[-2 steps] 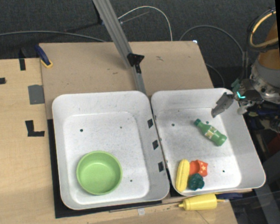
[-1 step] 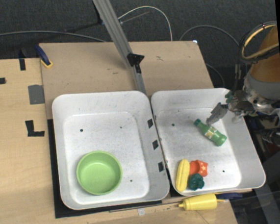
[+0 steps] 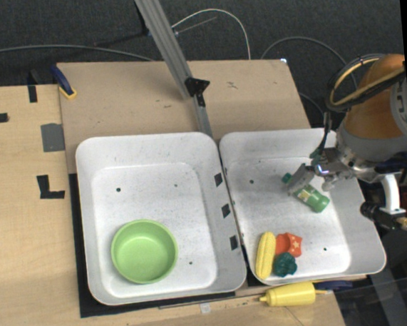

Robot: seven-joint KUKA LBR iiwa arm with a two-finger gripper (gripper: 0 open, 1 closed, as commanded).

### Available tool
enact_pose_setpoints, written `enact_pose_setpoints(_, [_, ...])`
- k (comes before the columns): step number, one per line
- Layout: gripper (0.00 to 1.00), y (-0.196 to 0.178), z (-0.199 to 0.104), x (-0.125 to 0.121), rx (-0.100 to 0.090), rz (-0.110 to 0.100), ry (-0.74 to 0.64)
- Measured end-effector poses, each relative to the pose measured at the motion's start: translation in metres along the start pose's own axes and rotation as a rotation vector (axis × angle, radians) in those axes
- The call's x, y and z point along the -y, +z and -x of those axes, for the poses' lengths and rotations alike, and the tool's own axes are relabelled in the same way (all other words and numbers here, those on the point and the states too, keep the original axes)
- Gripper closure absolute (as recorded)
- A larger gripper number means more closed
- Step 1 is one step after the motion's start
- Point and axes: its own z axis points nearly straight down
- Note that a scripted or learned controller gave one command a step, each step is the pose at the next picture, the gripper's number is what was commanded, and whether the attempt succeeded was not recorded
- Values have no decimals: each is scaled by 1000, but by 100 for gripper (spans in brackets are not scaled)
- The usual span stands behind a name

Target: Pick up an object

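1. The grey two-finger gripper (image 3: 311, 178) is down in the right-hand shallow white plastic bin (image 3: 260, 153), directly over a small light-green plastic block (image 3: 313, 198).
2. Whether its jaws are apart or together I cannot tell; the block is not seen held.
3. The block looks light, rigid and smooth, so likely slippery; gripping across its short sides seems best.
4. Nearer the front edge than the block lie a yellow plastic corn cob (image 3: 264, 254), an orange-red toy (image 3: 290, 243) and a dark green toy (image 3: 285, 264), clustered and touching.
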Motion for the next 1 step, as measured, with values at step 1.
enact_pose_setpoints(1, [0, 50, 8, -9, 21, 31, 4])
